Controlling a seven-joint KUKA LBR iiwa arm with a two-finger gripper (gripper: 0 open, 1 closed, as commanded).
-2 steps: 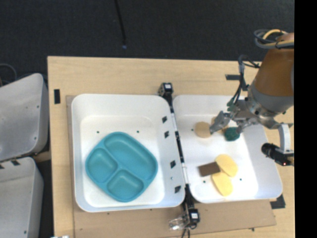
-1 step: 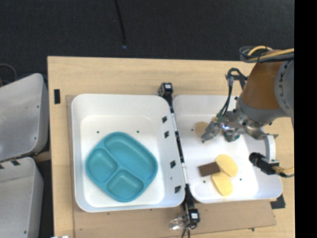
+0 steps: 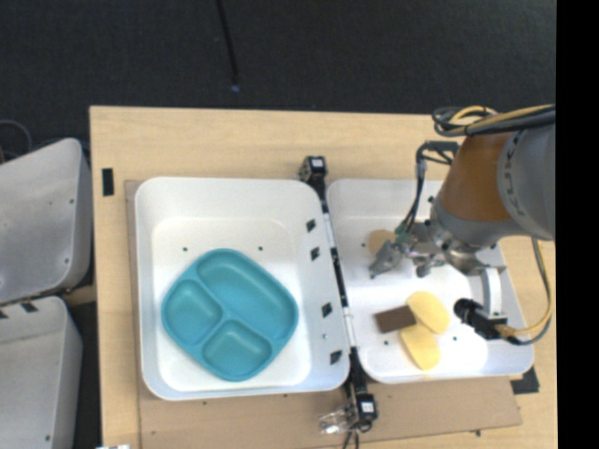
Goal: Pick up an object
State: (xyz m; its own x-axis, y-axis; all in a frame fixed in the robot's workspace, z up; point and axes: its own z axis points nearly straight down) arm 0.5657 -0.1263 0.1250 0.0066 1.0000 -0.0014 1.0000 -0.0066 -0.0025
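The object to pick is not named, so any piece in the right bin (image 3: 374,204) may serve; the nearest candidates are two pale yellow pieces (image 3: 429,311) and a small brown block (image 3: 394,321), which lie together in the lower part of that bin; a small tan piece (image 3: 378,241) lies further up, close to the tool (image 3: 401,255).

From largest to smallest: the surface (image 3: 225,138) is light wood and carries both bins side by side; the left bin (image 3: 154,204) holds a teal divided plate (image 3: 229,314), well apart from the arm (image 3: 487,190); the arm comes in from the right and hangs over the upper half of the right bin; the tool points toward the divider between the bins, and its grey fingers look spread with nothing between them, though the view is small and I judge this with some care.

The relation that matters: the yellow pieces and the brown block lie below the tool in the view, toward the near edge of the bin and a little to the right, clearly apart from it; the tan piece is just beside the fingertips, on their upper left. The upper yellow piece has its long axis slanting from upper left to lower right; the brown block touches its left end. In my judgement, the tan piece is the shorter reach; the yellow ones ask for a move toward the near edge before descending.
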